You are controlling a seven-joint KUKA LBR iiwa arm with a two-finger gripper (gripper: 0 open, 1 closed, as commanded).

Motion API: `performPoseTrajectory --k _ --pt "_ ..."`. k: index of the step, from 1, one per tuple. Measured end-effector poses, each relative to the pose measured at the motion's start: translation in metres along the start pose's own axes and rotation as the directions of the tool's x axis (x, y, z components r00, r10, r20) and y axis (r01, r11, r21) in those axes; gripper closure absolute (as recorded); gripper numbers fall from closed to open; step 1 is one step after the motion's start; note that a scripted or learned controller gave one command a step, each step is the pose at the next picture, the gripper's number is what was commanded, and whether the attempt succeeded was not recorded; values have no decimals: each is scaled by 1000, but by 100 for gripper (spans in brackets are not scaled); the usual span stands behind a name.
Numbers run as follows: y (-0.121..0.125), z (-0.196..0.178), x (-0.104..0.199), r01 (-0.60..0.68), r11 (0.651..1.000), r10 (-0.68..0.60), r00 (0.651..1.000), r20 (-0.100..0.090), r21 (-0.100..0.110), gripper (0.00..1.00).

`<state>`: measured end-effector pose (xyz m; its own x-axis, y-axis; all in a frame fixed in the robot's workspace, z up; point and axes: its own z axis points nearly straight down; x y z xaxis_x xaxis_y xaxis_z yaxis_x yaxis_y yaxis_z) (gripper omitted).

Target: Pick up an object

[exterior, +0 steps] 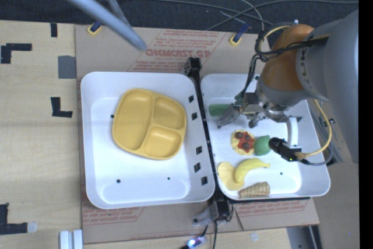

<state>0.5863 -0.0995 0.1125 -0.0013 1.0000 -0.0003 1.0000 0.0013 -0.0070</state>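
Note:
My gripper (242, 120) hangs low over the right bin (309, 183), near its upper middle, and its fingers look spread open with nothing between them. A green cucumber-like piece (218, 108) lies just left of the left fingertip (228, 118). Right below the gripper sit a round yellow piece with red spots (242, 141) and a small green piece (262, 145). Further toward the bin's front lie a banana (252, 167), a pale yellow round piece (227, 176) and a waffle cone piece (255, 189).
The left bin (99, 183) holds a yellow divided plate (149, 123). A black divider (198, 125) runs between the bins. The arm's orange band (285, 61) and grey body cover the right bin's far right side. Cables (317, 151) loop along its right rim.

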Motion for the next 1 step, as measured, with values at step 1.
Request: performPoseTrajectory --k 1 --pt "1 -13 0 1 1000 -1 1000 0 -3 100"
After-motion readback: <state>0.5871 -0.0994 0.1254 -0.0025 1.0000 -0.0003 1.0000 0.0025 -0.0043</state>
